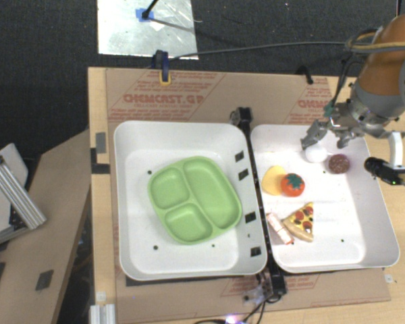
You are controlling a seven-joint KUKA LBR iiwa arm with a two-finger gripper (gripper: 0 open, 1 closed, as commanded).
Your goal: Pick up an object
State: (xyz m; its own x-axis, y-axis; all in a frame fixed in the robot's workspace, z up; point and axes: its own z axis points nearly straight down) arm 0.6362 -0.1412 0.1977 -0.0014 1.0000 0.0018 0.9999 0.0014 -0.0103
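Camera view: the gripper [331, 135] is seen with fingers spread apart, poised over the white ball [315, 154] in the right bin [374, 214], nothing held. The ball is lodged just left of the brown cookie [338, 163], so a straddling approach is judged intended.

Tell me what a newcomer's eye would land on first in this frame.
The green divided tray lies alone in the left bin. In the right bin, toy food clusters: a tomato, a pizza slice and a brown round piece. The gripper hangs over that bin's far side, above a white ball.
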